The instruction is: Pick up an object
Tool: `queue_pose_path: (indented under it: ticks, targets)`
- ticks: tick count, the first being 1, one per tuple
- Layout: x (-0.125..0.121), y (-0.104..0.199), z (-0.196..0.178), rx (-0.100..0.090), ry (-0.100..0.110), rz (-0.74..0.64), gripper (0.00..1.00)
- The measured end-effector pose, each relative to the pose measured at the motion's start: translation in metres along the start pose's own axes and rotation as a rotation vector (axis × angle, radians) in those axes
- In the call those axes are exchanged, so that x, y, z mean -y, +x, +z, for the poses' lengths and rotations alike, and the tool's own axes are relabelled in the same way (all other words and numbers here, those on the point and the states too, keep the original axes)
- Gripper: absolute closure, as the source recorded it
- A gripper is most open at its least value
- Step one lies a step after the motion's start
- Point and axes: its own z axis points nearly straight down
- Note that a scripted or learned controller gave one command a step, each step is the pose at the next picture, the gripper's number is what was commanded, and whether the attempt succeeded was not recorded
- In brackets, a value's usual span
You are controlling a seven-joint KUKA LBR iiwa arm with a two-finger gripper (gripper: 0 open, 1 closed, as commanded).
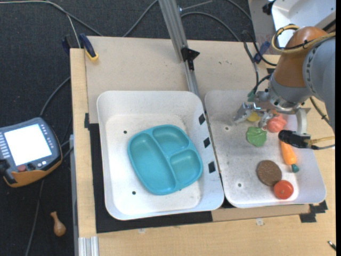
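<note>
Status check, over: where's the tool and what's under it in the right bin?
Tool low over right bin, upper end. Green toy, pink piece and yellow piece crowded beside it; nothing seen gripped. Carrot, brown disc, tomato nearer front.

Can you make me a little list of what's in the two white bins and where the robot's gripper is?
left bin: turquoise plastic divided tray
right bin: green toy vegetable, pink toy food piece, orange toy carrot, brown round toy patty, red toy tomato
gripper: over the right bin's far end, beside the green toy vegetable
held: nothing seen between its fingers
</note>
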Motion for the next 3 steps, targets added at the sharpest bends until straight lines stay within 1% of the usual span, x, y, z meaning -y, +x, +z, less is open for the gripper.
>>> queue_pose_path:
  ticks: [1,2,3]
  targets:
    - [-0.003,0.000,-0.015,0.001,-0.009,-0.001,1.00]
    - [-0.006,-0.005,-0.061,0.003,-0.013,-0.001,1.00]
    - [-0.016,-0.008,-0.111,0.003,-0.014,-0.002,1.00]
